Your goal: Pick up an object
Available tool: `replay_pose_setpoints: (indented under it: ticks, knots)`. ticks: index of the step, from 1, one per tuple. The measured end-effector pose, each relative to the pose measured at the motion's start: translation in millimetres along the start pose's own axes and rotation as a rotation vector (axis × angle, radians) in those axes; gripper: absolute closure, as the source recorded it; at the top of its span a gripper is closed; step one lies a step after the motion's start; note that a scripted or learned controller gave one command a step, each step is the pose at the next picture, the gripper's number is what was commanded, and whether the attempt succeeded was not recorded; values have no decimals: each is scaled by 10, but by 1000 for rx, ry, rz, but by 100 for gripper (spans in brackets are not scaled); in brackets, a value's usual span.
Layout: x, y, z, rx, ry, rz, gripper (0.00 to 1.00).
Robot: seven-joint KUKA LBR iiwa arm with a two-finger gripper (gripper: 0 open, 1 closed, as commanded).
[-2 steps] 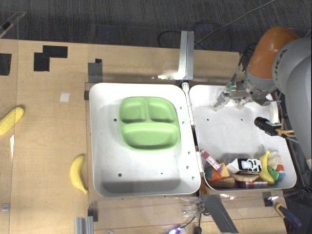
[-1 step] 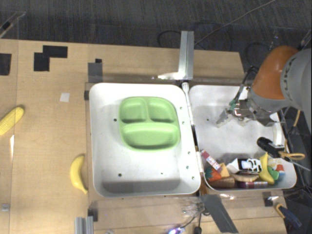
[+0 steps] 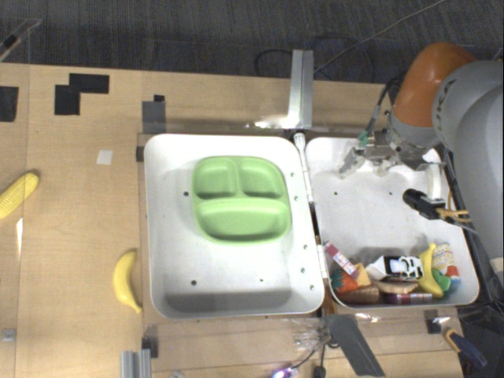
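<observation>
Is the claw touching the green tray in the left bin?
Apart. The camera view shows the claw over the right bin, with the bin walls between it and the green tray.

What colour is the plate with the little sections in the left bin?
Light green. The divided plate shows plainly in the camera view, lying in the left white bin.
</observation>
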State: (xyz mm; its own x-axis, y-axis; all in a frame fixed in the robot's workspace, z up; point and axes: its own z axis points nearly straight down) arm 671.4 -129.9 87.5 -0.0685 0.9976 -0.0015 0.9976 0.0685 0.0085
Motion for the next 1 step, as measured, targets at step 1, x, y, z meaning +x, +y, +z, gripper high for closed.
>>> replay_pose_setpoints:
  ticks: [1]
  knots:
    - [76,-533,-24,-2,0,84,0]
